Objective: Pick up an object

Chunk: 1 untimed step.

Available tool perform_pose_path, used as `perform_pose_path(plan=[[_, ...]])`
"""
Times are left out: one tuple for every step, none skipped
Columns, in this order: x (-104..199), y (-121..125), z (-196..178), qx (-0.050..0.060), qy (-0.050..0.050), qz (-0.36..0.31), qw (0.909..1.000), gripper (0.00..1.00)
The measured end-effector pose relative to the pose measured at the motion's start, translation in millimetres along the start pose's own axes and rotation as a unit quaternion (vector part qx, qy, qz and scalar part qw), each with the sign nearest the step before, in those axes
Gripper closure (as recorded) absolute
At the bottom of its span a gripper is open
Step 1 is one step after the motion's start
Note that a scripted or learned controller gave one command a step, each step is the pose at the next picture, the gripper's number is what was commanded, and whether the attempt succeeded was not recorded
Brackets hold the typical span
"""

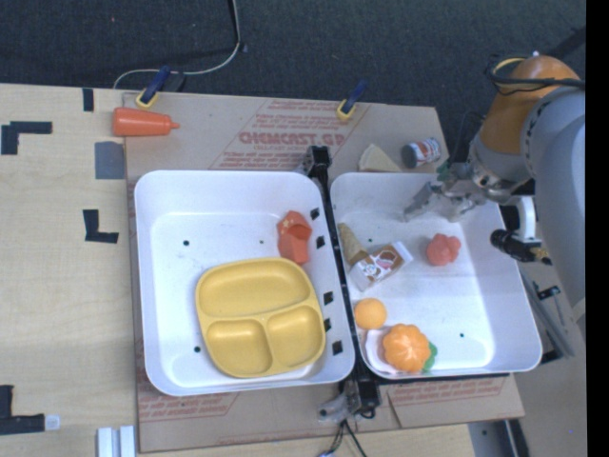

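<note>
**A robotics lab test bench**

This is a lab workstation, not a home. Two white bins [152, 284] sit on cardboard sheeting [276, 136] fixed with spring clamps [150, 93] to a wooden bench [48, 255] marked with black tape [95, 227]. A grey-and-orange industrial arm [533, 112] reaches in over toy food, and a cable [224, 36] trails across dark carpet.

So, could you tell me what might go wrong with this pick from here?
The gripper hangs over bare floor of the right bin, apart from the red object; closing here would likely grab nothing. The packet lies flat and may slip. The pumpkin and orange ball sit near the bin wall, which could block a finger.
</note>
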<state>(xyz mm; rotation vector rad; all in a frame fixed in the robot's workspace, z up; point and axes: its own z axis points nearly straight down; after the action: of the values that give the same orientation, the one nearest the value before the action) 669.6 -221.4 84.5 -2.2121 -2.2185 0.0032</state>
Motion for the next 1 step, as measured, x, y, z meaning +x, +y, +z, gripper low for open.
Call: perform_pose_path(plan=[[-2.3,-65.3,-2.1,-0.005,-0.004,0.001,1.0,0.0]])
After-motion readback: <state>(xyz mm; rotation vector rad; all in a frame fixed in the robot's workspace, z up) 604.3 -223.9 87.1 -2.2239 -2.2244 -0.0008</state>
